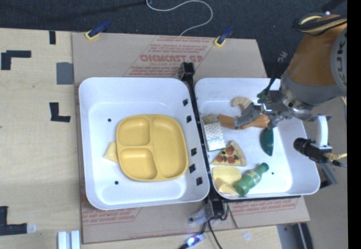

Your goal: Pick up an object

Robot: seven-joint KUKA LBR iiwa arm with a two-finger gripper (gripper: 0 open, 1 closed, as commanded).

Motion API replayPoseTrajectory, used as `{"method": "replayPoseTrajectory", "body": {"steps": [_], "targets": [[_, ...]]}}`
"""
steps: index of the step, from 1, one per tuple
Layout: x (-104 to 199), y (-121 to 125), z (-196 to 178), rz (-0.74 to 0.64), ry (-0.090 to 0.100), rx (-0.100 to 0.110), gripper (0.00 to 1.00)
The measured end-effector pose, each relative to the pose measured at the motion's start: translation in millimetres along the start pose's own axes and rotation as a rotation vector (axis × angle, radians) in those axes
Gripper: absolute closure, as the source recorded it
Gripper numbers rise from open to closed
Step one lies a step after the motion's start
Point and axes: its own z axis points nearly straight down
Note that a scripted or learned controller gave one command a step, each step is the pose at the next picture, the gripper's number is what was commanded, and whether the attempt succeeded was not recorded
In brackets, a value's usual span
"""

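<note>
My gripper (251, 114) hangs low in the right bin (299, 186), near its upper middle, reaching in from the orange and grey arm (316, 67). It sits directly over an orange, carrot-like piece (228, 121) lying crosswise, and hides that piece's right part. A tan curved piece (241, 101) lies just behind it. A dark green pod (267, 142) lies just below and to the right. Whether anything is gripped is hidden by the hand.
The right bin also holds a white packet (214, 136), a pizza slice (230, 155), a green bottle (251, 179) resting on a yellow piece (224, 174), and a small tan bit (210, 119). A yellow divided plate (152, 147) lies in the left bin (96, 101).
</note>
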Motion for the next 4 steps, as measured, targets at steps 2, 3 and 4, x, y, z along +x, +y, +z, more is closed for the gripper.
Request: {"method": "replayPoseTrajectory", "body": {"steps": [2, 3, 4], "targets": [[5, 7, 37, -0.003, -0.003, -0.011, 0.00], [10, 5, 98, -0.003, -0.002, -0.012, 0.00], [12, 7, 126, -0.004, 0.003, -0.015, 0.00]]}}
